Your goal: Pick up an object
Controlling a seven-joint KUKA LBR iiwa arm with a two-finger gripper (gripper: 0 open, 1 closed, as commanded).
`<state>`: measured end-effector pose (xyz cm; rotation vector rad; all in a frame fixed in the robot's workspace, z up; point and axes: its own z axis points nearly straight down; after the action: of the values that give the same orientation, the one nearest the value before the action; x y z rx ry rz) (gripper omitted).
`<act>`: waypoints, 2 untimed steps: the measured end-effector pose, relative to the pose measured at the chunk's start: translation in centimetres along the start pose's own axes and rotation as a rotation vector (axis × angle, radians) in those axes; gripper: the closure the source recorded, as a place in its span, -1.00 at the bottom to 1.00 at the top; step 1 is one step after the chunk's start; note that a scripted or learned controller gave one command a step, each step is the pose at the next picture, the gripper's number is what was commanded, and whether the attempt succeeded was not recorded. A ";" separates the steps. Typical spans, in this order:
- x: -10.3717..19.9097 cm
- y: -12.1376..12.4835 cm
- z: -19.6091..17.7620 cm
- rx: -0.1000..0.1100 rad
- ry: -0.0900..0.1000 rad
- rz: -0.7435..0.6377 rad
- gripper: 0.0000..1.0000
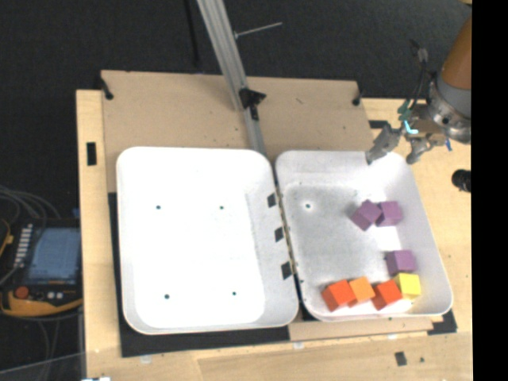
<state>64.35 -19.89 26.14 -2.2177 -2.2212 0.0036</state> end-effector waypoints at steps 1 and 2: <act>0.0 0.1 -0.3 -0.004 -0.003 -0.003 -1.00; 0.5 -0.8 5.1 0.000 -0.002 0.000 -1.00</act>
<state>63.55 -19.40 21.04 -2.2187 -2.2214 0.0057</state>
